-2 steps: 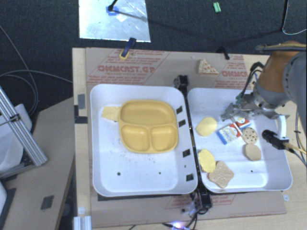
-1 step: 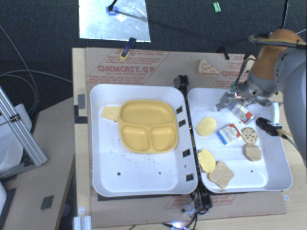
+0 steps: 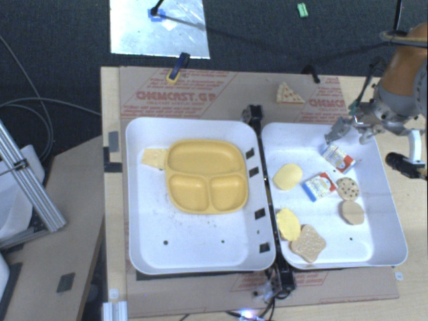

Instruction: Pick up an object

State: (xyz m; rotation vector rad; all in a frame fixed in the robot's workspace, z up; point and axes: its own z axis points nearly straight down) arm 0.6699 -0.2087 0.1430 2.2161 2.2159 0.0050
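Note:
The right bin (image 3: 384, 179) holds several toy foods: a red-and-white packet (image 3: 338, 158), a blue-and-red packet (image 3: 319, 185), a yellow oval piece (image 3: 287, 176), a chocolate-chip cookie (image 3: 347, 188), a tan round piece (image 3: 352, 212), a second yellow piece (image 3: 289, 224) and a toast slice (image 3: 308, 243). My gripper (image 3: 351, 132) hangs over the bin's far right corner, just above and beyond the red-and-white packet. Its fingers are spread with nothing between them.
The left bin (image 3: 144, 239) holds a yellow divided plate (image 3: 206, 176) and a pale cheese slice (image 3: 154, 158). A pizza wedge (image 3: 289, 94) and a blue-and-yellow tool (image 3: 178, 67) lie on the cardboard behind the bins. Black clips line the seam between the bins.

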